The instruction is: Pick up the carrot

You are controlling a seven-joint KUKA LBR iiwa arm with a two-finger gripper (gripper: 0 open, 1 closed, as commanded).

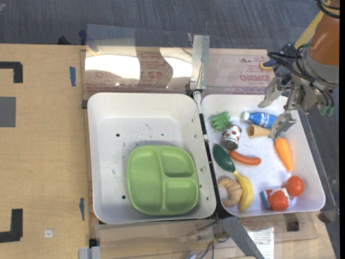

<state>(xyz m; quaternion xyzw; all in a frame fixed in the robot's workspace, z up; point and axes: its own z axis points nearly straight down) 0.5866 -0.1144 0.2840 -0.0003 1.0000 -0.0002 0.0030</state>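
The shallow white left bin (102,144) holds a green divided plastic plate (161,179). The grey arm's two-finger gripper (281,106) hangs over the right bin's (315,190) far side, fingers spread wide, gripping nothing. The small orange tapered carrot (284,152) lies just below it, near the right wall.

The arm (329,34) runs off the frame at two o'clock, upper links lost. Gripper (284,106) covers part of the blue bottle (259,117). Can (232,136) label too small to read. At five o'clock, the red item (277,199) stays unclear.
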